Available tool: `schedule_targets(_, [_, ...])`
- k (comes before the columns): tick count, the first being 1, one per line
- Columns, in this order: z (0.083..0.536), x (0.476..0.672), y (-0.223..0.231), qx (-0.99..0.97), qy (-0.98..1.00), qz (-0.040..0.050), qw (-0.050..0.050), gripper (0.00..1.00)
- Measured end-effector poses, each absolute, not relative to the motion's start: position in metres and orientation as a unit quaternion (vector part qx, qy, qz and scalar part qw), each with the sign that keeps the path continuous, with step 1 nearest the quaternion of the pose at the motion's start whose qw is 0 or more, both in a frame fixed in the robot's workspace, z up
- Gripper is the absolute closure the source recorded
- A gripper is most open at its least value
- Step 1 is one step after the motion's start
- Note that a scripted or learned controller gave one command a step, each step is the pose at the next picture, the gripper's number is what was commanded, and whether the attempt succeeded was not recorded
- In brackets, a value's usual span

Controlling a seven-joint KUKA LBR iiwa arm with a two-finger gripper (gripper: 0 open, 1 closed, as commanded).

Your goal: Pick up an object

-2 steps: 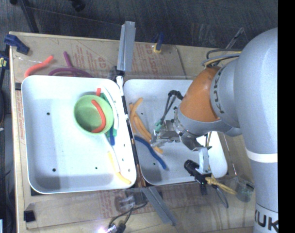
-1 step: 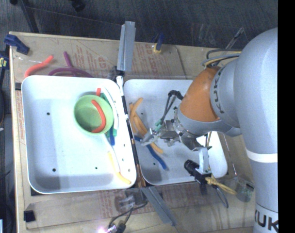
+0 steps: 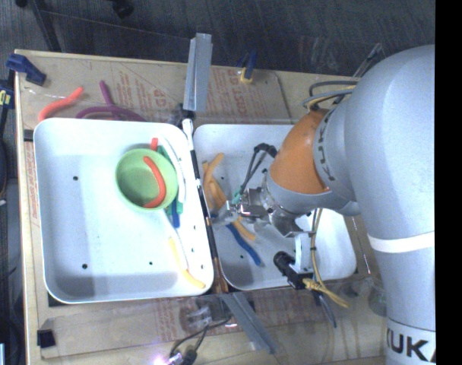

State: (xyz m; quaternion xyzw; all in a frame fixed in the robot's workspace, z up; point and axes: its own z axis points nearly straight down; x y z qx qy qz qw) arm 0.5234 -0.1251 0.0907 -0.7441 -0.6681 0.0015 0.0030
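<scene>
My gripper [image 3: 235,207] is low in the right bin [image 3: 337,261], near its left wall, below the orange wrist band [image 3: 295,162]. Several slim objects lie around it: an orange tool [image 3: 210,179] just to its upper left, a blue tool [image 3: 248,248] below it, and a small orange piece [image 3: 247,230] between them. I cannot make out whether any of them is in the gripper. In the left bin [image 3: 79,234] a green bowl [image 3: 142,179] holds a red curved piece [image 3: 161,175]. A teal piece [image 3: 175,207] and a yellow strip [image 3: 181,265] lie beside the bowl.
The grey arm [image 3: 390,150] covers the right half of the right bin. A grey bar [image 3: 197,71] stands at the back between the bins. A red-handled tool [image 3: 62,102] and a purple cable [image 3: 109,112] lie behind the left bin. Blue clamps [image 3: 249,64] sit at the bench's back edge.
</scene>
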Motion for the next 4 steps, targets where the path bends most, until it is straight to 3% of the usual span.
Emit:
schedule_targets(1, [0.101, 0.524, -0.125, -0.743, -0.669, 0.0018, 0.004, 1.00])
schedule_targets(2, [0.275, 0.539, -0.078, -0.798, -0.602, 0.0001, 0.001, 1.00])
schedule_targets(3, [0.275, 0.539, -0.078, -0.798, -0.602, 0.0006, 0.001, 0.00])
schedule_targets(4, [0.205, 0.527, -0.097, -0.770, -0.638, 0.0019, 0.002, 0.00])
